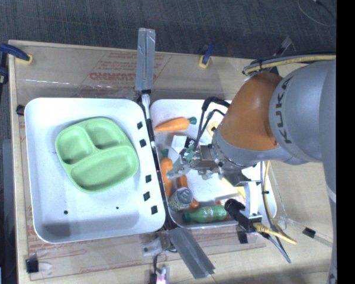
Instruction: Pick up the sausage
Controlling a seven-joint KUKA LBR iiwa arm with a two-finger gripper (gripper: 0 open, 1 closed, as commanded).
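Low in the right bin point(171, 106) with the gripper point(180, 164), tilted toward the left wall, probably to get past the clutter. Cannot tell whether spread or pressed together (too tangled there). Likely the sausage point(182, 183) just beneath, a brownish stub, above the green bottle point(208, 213), not visibly held.

Robotics test lab. Evidence: KUKA arm point(284, 117) over a plywood bench point(77, 70). 2 taped bins: white bin point(177, 105) beneath the jaws of the gripper point(186, 161), second bin point(41, 218) beside them. Blue clamps point(15, 53) sit well apart from the jaws.
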